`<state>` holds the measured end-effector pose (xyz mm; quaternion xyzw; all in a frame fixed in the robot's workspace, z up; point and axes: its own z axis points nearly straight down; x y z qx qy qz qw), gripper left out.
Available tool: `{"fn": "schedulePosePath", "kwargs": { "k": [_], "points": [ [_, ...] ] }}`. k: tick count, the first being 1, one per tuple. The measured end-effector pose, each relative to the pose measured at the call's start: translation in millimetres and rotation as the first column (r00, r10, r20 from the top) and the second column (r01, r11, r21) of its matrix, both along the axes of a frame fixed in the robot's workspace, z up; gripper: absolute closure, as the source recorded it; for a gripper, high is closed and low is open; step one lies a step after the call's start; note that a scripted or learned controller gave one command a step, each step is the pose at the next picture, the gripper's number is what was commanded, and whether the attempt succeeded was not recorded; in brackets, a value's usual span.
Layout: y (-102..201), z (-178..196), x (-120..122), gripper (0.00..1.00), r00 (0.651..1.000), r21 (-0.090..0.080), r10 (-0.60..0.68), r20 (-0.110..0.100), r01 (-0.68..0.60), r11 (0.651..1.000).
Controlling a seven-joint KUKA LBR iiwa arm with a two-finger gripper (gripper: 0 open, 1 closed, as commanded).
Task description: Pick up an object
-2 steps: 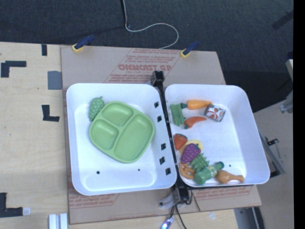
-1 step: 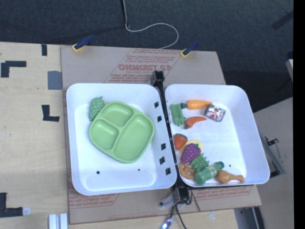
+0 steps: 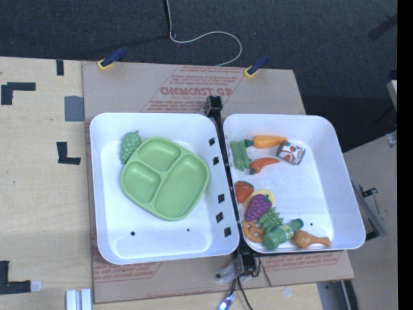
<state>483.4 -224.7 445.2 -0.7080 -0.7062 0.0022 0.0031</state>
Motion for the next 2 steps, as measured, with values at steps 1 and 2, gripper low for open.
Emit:
{"fn": "schedulePosePath", "kwargs": {
  "k": [1,2],
  "points": [
    [1,-17,1,1.0,1.0,-0.002,0.003,0.006,-0.003,1.0],
    [29,97,56,1.0,1.0,-0.007,0.009,0.021,-0.009,1.0]
  ]
}}
